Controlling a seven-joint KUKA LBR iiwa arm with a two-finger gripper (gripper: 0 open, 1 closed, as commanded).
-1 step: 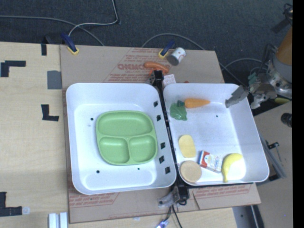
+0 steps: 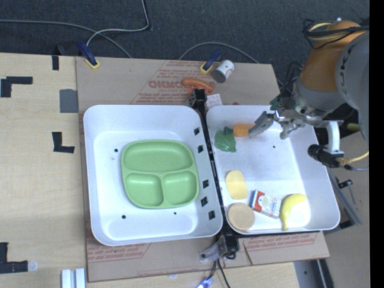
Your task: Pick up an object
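The tool [image 2: 273,126] hangs over the right bin [image 2: 312,179], fingers apart and empty — just beside the orange piece [image 2: 241,130]. Centre both fingers astride that piece, descend squarely, then close — avoid nudging the green toy [image 2: 225,140].

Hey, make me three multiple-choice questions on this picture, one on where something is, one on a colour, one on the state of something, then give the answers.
1. Where is the green divided plate?
A. left bin
B. right bin
C. on the bench outside the bins

2. What colour is the small thing beside the green toy at the back of the right bin?
A. blue
B. orange
C. black

3. What lies on the divided plate?
A. a lemon
B. a carton
C. nothing

Answers:
1 A, the plate fills the left bin.
2 B, an orange piece touches the toy.
3 C, its compartments are bare.
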